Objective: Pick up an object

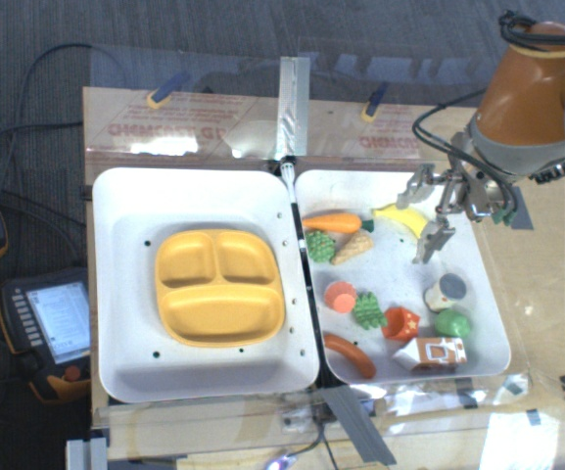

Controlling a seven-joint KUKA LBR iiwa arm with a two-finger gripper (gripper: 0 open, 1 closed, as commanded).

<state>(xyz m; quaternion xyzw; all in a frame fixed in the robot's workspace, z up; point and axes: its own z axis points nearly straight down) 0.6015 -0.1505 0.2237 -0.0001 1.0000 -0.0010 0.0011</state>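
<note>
My gripper hangs over the upper right part of the right bin, its two fingers spread open with nothing held between them. One fingertip is above the yellow banana and the other is just right of it. An orange carrot, a green leafy piece and a tan wedge lie to the banana's left. Lower in the bin are a pink disc, a green sprig, a red pepper, a sausage, a small carton, a green ball and a grey-capped piece.
The left bin holds a yellow divided plate. A raised divider runs between the bins. The orange-banded wrist stands over the right bin's far right corner. Tablets and cables lie off the bench on the left.
</note>
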